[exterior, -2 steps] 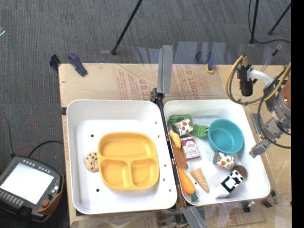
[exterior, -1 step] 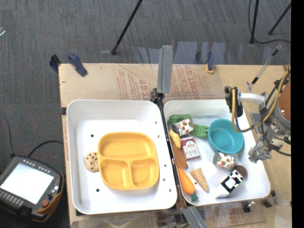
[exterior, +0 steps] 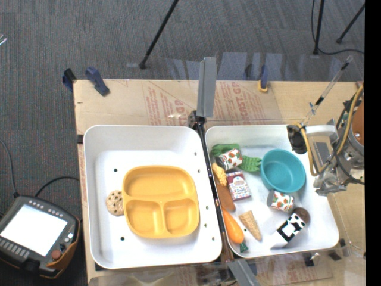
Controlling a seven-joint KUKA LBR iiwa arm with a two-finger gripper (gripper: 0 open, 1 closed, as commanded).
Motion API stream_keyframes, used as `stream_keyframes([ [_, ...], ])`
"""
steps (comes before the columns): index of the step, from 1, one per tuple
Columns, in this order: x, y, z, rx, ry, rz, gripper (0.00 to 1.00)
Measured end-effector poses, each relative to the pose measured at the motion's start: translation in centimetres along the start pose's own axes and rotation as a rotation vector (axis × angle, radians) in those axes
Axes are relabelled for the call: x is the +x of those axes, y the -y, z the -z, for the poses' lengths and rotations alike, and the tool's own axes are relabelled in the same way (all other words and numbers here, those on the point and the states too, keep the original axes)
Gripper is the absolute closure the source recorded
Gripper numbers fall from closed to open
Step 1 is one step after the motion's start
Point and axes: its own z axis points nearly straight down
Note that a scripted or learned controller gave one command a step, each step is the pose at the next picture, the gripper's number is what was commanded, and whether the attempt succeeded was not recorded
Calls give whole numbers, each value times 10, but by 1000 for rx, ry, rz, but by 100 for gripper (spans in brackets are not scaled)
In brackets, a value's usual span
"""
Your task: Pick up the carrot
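Gripper: I see the gripper (exterior: 334, 180) at the right edge of the frame, over the right rim of the right bin; I cannot tell its state from here.
Arm: grey metal and cables at the right edge, with a bit of the orange band (exterior: 358, 124) above the gripper.
Right bin: the white right bin (exterior: 324, 219) fills the lower right of the frame and holds all the small items.
Teal bowl: the teal bowl (exterior: 284, 170) sits upright in the bin's upper right part, the nearest item to the gripper, just left of it.
Small cup: a white patterned cup (exterior: 281, 201) lies just below the bowl.
Black-and-white block: a black-and-white block (exterior: 292, 226) lies in the bin's lower right corner.
Cone: I see an ice-cream cone (exterior: 251, 224) pointing down, lower middle of the bin.
Carrot: the carrot (exterior: 233, 226) lies at the bin's lower left, along the left wall, just left of the cone and well apart from the gripper.
Red carton: a small red carton (exterior: 238, 186) lies above the cone.
Left bin: the left bin (exterior: 101, 159) holds a yellow divided plate (exterior: 161, 208) with a cookie (exterior: 114, 202) touching its left edge.
Bench: both bins rest on the bench (exterior: 137, 100).
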Motion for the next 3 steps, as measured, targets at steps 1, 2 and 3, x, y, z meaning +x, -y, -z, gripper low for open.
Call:
stream_keyframes([
  [1,-36,-9,61,-2,-6,-2,100],
  [2,-37,-7,51,2,-3,2,100],
  [3,-35,-7,76,2,-4,1,100],
])
